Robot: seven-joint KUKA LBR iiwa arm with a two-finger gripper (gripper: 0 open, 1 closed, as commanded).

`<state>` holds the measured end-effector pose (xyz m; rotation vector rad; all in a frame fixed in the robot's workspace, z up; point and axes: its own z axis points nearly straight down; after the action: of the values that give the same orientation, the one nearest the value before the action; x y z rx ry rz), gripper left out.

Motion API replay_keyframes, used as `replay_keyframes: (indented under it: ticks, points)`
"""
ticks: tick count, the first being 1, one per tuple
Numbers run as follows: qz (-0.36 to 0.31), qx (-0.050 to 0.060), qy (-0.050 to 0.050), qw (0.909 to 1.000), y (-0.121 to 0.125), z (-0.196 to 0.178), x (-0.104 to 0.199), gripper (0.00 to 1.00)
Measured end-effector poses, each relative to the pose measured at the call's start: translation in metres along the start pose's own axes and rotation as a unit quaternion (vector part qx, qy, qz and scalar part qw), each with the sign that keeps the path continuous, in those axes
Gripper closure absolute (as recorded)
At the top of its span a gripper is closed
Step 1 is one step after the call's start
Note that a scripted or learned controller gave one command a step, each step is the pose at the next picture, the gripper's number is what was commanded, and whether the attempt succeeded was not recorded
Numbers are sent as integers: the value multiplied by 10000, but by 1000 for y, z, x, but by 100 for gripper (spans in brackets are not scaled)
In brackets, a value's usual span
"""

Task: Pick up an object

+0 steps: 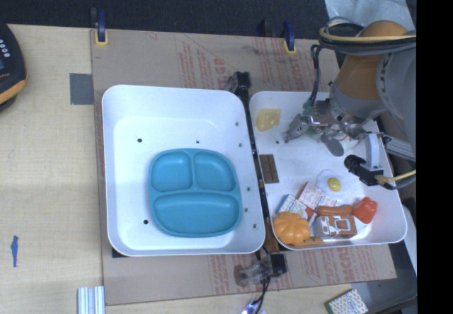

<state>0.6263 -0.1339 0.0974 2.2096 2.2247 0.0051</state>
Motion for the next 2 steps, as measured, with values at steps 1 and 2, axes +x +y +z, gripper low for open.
replay_keyframes:
  ticks: [1, 2]
  points:
    - [19, 8, 3, 10000, -26, -149, -3, 0]
    - [24, 76, 6, 10000, -51, -80, -44, 0]
